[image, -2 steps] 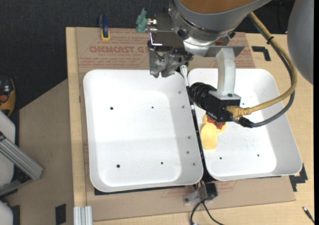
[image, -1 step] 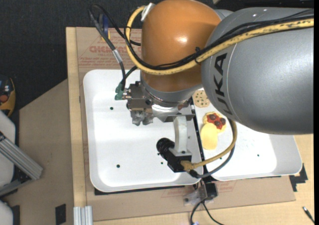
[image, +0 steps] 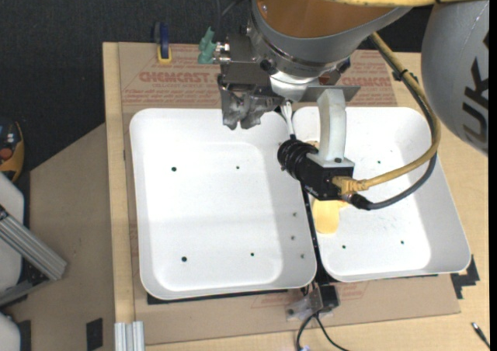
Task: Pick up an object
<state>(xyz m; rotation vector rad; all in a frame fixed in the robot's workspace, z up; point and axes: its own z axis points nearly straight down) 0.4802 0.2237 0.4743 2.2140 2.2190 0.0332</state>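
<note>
- Grey two-finger gripper hangs over the far edge of the left shallow white bin, near its far right corner.
- You can't tell from here how wide it's open; nothing visibly held.
- Pale yellow blocky piece sits in the right shallow white bin, against its left wall, partly under the black cable fitting.
- So the target lies across the divider, nearward and right of the gripper, well apart.

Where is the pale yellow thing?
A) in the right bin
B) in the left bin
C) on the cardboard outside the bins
A: the pale yellow object lies in the right bin, close to its left wall, partly under the black cable fitting.
</note>
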